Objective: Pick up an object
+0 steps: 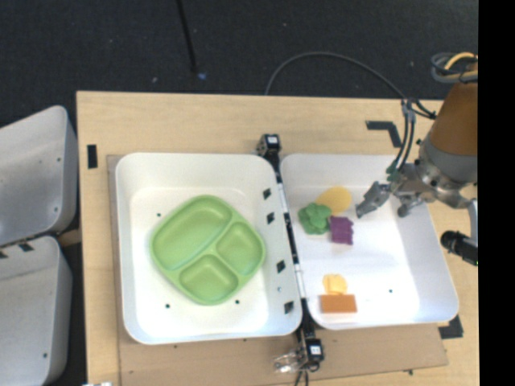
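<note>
Five small objects wait in the right bin (418, 296).
Gripper (388, 200), spread open and holding nothing, hangs just beside the yellow piece (336, 197); green (315, 217) and purple (342, 230) pieces crowd it, risking a nudged miss.

We see the robot arm (455, 127) — it is fat and round, with an orange band on top and grey below. Thin cables curl near its top. Its gripper (390, 201) is grey metal — two short, pointy fingers (370, 200).
</note>
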### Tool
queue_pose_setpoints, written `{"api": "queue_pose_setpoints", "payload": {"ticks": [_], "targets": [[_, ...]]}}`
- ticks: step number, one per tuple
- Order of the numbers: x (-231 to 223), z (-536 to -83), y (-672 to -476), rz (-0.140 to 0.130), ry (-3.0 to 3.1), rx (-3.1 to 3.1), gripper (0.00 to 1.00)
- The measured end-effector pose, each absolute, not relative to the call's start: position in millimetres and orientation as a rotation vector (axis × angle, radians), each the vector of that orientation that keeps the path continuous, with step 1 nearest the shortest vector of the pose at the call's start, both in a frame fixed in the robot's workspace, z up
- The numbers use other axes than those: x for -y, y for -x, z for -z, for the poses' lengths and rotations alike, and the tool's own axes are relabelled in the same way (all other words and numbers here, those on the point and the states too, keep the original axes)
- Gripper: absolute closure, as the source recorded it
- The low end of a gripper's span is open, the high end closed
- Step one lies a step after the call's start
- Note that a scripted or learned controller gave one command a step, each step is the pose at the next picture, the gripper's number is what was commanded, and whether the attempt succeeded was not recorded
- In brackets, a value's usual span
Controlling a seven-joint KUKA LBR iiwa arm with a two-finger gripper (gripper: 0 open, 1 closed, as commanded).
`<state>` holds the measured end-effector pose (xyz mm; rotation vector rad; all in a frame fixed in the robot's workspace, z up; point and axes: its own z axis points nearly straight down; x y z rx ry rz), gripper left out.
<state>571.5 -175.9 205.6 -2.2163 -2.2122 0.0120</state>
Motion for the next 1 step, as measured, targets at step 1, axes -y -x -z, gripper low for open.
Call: {"api": "queue_pose_setpoints", "payload": {"ticks": [1], "targets": [[175.6,-213.0,-574.3,-0.001,2.220,2.223,0.00]]}}
